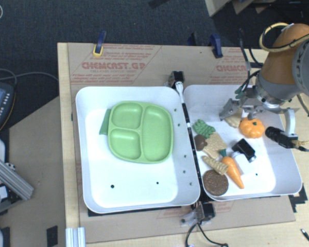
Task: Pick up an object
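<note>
Though tipped in loose with the rest, offers the likeliest pick in the orange pumpkin [252, 128], lying at the far end of the right bin [286, 181] with bare floor on its far side. Cannot tell whether the gripper [238, 108], hanging low just beside it over a pale scrap [230, 121], is spread or pressed together. Leaves the carrot [233, 171] and brown disc [215, 182] crowded nearer, probably harder to single out, and the green plate [140, 131] alone in the left bin [92, 189].
</note>
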Robot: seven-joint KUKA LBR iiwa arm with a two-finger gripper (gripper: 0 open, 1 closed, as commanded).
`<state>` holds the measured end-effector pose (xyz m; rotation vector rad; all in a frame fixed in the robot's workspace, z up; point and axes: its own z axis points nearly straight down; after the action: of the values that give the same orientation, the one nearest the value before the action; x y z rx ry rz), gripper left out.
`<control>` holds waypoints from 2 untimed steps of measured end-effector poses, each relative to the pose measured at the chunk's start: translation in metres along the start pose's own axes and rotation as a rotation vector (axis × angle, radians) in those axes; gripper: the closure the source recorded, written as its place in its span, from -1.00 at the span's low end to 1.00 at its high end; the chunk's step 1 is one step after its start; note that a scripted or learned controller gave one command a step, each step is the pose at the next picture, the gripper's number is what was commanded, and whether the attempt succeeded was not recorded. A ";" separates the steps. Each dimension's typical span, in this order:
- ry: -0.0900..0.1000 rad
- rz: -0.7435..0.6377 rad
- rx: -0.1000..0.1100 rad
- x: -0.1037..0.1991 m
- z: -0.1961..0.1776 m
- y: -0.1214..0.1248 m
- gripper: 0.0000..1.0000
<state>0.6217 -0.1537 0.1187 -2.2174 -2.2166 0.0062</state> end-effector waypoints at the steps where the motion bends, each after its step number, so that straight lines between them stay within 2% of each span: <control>1: 0.000 -0.001 -0.003 0.001 0.036 0.000 -1.00; 2: -0.002 0.000 -0.008 0.001 0.023 0.001 1.00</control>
<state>0.6226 -0.1531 0.0959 -2.2221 -2.2224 -0.0008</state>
